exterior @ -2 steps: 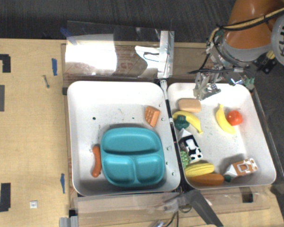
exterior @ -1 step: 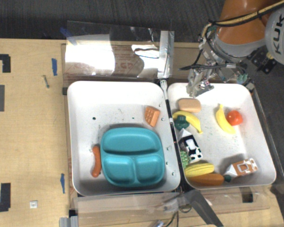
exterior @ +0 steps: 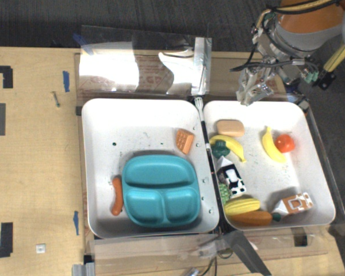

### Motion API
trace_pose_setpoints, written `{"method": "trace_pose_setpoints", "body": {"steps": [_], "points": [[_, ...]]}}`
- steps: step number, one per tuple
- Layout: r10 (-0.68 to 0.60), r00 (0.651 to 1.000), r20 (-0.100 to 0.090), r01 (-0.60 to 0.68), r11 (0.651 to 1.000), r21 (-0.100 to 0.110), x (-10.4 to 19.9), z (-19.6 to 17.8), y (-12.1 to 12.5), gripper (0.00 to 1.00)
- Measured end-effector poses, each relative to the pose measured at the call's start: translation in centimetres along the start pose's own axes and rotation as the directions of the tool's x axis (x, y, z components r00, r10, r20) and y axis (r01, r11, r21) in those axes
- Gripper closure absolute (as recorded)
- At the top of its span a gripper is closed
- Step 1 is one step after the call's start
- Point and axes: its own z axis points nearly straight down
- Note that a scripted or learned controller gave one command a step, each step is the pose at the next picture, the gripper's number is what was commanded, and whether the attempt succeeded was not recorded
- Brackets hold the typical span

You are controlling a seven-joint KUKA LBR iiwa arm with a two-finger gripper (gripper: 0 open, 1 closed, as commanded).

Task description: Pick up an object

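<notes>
Closest to us sits the teal plastic plate with three parts (exterior: 161,190), in the left white bin (exterior: 98,125) on the counter. A little orange sausage toy (exterior: 117,195) lies just left of the plate. An orange waffle piece (exterior: 184,141) lies just behind the plate's right corner.

To the right of the plate, in the right white bin (exterior: 316,171), are lots of toys to pick. A tan bread roll (exterior: 230,127) is one, and a red tomato (exterior: 285,143) lies further right.

The gripper (exterior: 257,88) hangs far behind and right of the plate, over the back rim of that bin. It holds nothing, and I cannot tell if it is open or closed.

I think it is choosing a toy. Next it must come forward, go down and squeeze one, maybe the roll.
</notes>
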Motion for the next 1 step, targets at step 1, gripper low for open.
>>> {"method": "trace_pose_setpoints", "body": {"steps": [1], "points": [[-0.167,0.986,-0.011,0.167,0.986,-0.008,4.29,6.55,-7.99,1.0]]}}
